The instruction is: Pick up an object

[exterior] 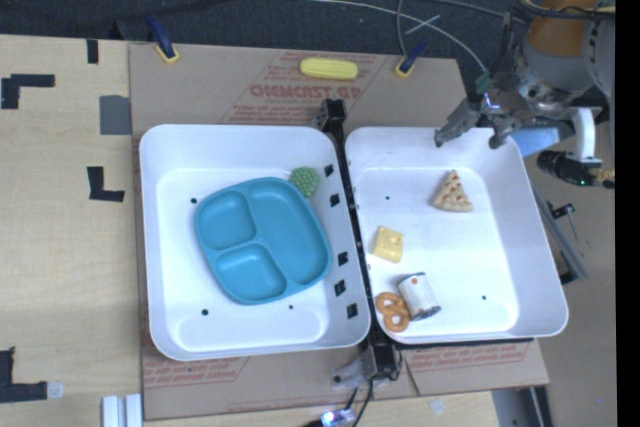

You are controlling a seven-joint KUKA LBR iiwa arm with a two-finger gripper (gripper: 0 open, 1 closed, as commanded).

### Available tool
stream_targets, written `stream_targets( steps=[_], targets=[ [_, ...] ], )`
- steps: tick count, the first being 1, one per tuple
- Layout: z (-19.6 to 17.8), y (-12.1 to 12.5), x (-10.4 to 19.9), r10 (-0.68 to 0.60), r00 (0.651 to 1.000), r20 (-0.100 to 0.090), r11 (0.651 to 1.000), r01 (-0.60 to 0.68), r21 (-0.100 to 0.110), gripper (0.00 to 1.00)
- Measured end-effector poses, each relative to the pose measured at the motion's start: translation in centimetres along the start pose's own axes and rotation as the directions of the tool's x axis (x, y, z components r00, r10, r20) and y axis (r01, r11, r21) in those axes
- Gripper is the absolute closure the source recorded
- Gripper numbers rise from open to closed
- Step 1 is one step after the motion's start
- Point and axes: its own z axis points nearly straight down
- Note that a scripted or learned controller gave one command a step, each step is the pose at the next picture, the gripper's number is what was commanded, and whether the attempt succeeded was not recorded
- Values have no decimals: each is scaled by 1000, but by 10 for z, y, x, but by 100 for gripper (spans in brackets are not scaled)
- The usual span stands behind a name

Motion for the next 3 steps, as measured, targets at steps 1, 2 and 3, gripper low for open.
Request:
stream_targets(
  steps=[1,2,3],
  targets=[
    [-9,3,1,-3,1000,3,1000,4,-14,0],
    [53,9,4,-5,1000,3,1000,5,-10,0],
    [114,3,10,-5,1000,4,1000,5,-12,0]
  ],
)
